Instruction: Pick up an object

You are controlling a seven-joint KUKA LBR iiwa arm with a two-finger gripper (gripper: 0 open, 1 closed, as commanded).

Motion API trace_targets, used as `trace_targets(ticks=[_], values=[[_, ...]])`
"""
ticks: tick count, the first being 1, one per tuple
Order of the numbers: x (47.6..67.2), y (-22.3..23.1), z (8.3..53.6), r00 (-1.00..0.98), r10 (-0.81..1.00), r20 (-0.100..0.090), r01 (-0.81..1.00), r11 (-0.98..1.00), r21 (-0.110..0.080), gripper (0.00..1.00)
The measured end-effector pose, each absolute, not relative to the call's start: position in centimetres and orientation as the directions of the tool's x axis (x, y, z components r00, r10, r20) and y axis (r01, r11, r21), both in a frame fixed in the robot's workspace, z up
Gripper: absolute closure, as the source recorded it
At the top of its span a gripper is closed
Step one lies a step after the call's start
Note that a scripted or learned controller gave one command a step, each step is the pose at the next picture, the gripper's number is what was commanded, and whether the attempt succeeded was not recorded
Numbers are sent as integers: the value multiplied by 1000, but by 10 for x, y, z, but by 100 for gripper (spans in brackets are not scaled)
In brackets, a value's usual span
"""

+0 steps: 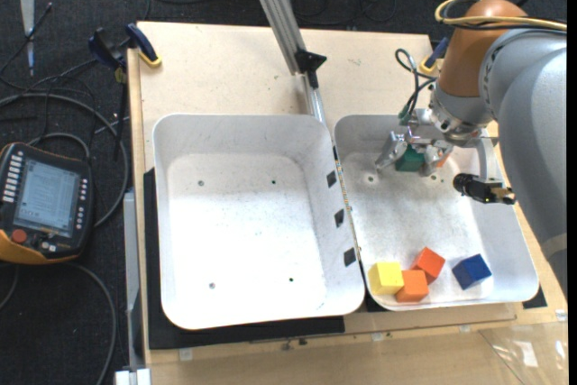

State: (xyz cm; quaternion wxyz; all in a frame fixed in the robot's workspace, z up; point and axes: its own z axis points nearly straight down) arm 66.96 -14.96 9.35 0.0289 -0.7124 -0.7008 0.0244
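- Gripper (413, 155) sits over the right bin's (397, 212) far end, fingers closed around a green block (412, 160).
- Risk: the hold looks shallow; the block could slip out on lifting.
- Loose at the near edge: one yellow block (388, 276), two orange blocks (421, 273), one blue block (471, 270).
- Bins: two.

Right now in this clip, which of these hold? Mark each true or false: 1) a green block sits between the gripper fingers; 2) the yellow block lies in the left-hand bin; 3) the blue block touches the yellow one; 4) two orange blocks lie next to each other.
1) True: the gripper has the green block between its fingers.
2) False: the yellow block lies in the right bin, near its front edge.
3) False: the blue block lies apart, beyond the orange blocks.
4) True: they touch, beside the yellow one.
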Motion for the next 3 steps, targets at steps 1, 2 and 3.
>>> trace_targets(ticks=[1, 2, 3], values=[[667, -150, 99, 16, 1000, 5, 997, -15, -77, 100], [640, -84, 201, -7, 1000, 1, 1000, 7, 7, 100], [621, -18, 221, -8, 1000, 3, 1000, 8, 0, 100]])
